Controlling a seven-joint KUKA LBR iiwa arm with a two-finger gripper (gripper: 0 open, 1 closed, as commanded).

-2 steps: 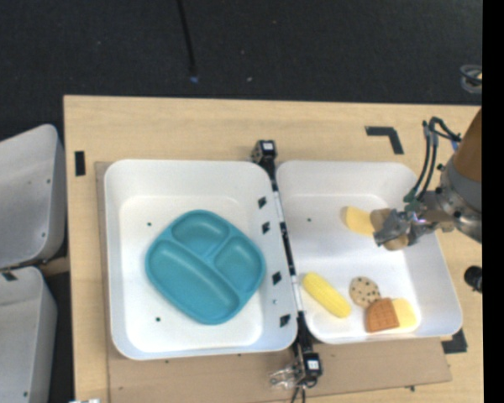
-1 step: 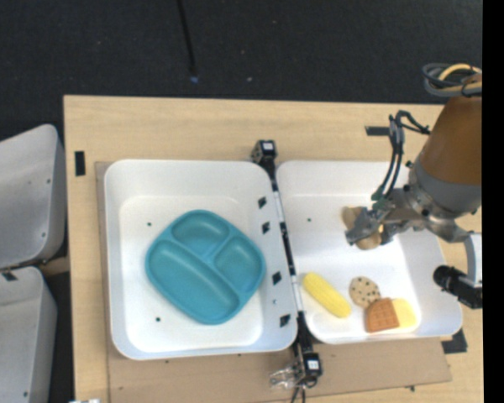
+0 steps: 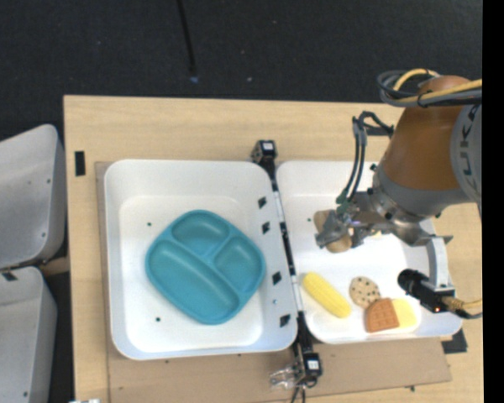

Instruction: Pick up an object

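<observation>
My gripper (image 3: 336,232) is low in the right bin (image 3: 319,183), near its middle. It sits right over a small tan-brown object (image 3: 326,222), which peeks out on its left and underside and is mostly hidden by it. Whether the object is held cannot be told from here. In the front of that bin lie a yellow corn cob (image 3: 327,295), a round chocolate-chip cookie (image 3: 364,290) and an orange waffle-like piece (image 3: 383,316) resting on a yellow slice (image 3: 406,312).
A teal divided plate (image 3: 204,264) lies in the left bin (image 3: 126,200). The divider between the bins (image 3: 279,233) runs just left of the gripper. The arm's orange and grey body (image 3: 424,158) hangs over the right bin's back right part.
</observation>
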